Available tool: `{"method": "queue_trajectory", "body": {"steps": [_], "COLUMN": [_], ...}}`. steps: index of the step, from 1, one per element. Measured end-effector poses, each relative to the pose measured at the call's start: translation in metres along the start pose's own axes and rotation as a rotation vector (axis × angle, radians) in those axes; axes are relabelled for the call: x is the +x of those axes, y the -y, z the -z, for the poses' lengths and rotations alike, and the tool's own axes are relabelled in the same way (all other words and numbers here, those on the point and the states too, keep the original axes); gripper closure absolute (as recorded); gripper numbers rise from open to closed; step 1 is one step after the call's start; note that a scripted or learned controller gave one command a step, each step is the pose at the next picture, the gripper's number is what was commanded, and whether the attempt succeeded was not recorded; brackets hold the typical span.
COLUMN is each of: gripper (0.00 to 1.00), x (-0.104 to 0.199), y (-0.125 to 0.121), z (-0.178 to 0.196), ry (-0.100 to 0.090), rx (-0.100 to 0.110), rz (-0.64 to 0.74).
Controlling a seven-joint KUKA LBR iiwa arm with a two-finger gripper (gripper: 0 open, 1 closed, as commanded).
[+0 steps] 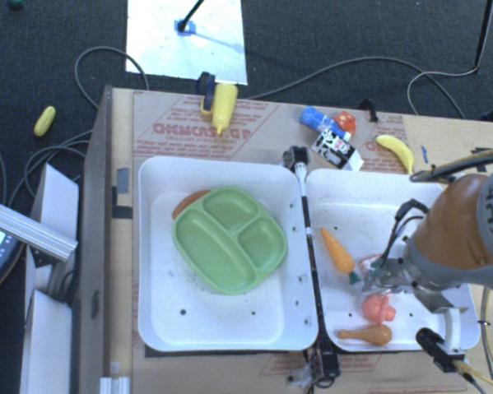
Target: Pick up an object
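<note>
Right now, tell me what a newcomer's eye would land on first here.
First the green plate, tilted across the left bin. Then the arm, reaching over the right bin, where a carrot, a pink toy and an orange gourd lie.

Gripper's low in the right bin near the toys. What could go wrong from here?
1. The gripper sits among the carrot, pink toy and tan pear-shaped toy; closing may nudge one aside or catch two.
2. The toys lie close to the right bin front wall, so one may get shoved against it.
</note>
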State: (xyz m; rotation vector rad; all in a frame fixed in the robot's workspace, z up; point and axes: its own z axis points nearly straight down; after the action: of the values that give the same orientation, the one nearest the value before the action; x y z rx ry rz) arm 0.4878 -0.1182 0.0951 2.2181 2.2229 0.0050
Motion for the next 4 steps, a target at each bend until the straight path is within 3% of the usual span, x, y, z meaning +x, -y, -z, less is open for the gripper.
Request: {"method": "queue_trajectory", "body": {"steps": [1, 2, 3, 4], "gripper": [1.00, 0.00, 0.00, 0.00], "x": [0.016, 0.016, -0.024, 0.015], "y": [0.000, 0.000, 0.001, -0.057], "z": [0.092, 0.092, -0.011, -0.011], "ry": [0.002, 0.002, 0.003, 0.001], "rx": [-0.001, 0.000, 0.001, 0.001], "rz": [0.001, 0.000, -0.002, 0.002]}}
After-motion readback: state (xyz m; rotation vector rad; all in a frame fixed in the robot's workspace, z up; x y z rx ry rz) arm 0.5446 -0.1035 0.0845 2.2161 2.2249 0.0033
